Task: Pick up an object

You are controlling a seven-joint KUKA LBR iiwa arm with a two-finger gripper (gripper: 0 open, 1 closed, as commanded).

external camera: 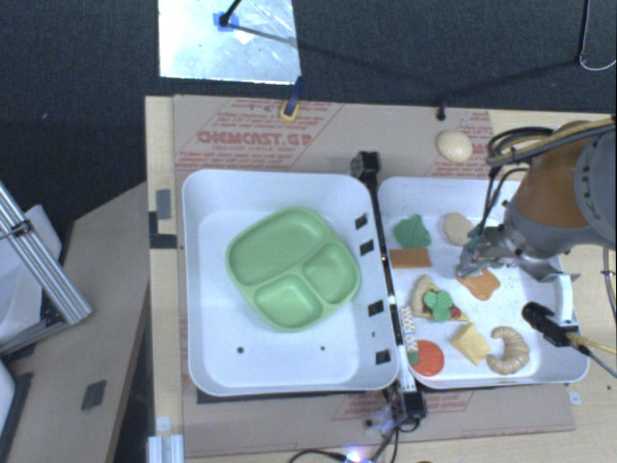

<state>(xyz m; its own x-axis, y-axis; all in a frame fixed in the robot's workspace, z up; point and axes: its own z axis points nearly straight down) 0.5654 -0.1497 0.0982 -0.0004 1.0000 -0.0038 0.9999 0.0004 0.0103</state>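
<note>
Camera view puts your gripper (pixel 475 258) low in the right bin (pixel 540 374), right over an orange toy food piece (pixel 481 285) that lies near the bin's middle; you cannot tell from this angle how the gripper is set or whether it has hold of anything. Around that orange piece you have a green broccoli-like toy (pixel 413 231) and a flat brown piece (pixel 411 257) toward the left bin (pixel 207 355), a croissant (pixel 508 348), a yellow wedge (pixel 469 342) and a red round piece (pixel 428 358) nearer you. A green divided plate (pixel 292 268) sits in the left bin.
</note>
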